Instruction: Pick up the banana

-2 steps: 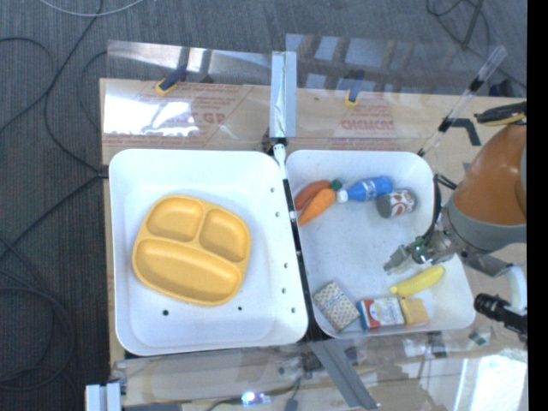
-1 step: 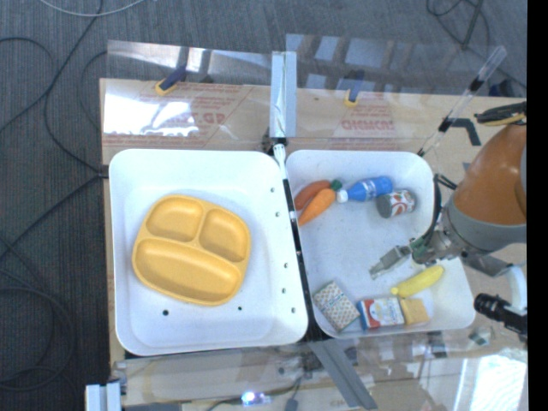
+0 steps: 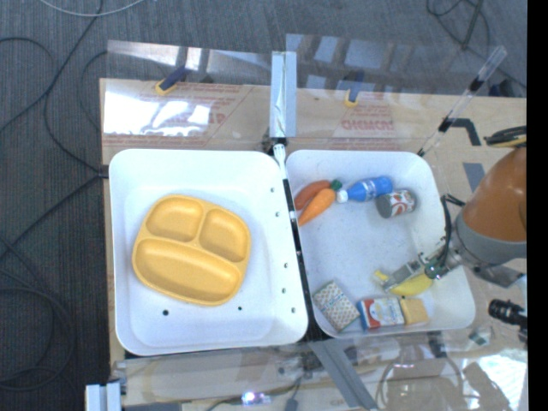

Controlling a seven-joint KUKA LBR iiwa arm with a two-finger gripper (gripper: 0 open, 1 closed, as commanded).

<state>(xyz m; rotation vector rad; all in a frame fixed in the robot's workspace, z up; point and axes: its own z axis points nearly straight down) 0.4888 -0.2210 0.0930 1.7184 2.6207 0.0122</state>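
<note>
The robot's rounded orange band [image 3: 503, 197] is showing a smooth, slightly glossy shell, brighter along its upper curve and shading darker toward the bottom. Beneath it a grey collar [image 3: 490, 247] is wrapping the wrist, its surface looking matte and evenly coloured. A thin dark cable [image 3: 446, 221] is curving down along the collar's side. From the collar a slim two-finger gripper of pale metal and yellowish parts [image 3: 409, 274] is tapering outward, with small dark fittings showing near its base; finer details such as screws are appearing too small to tell.
</note>
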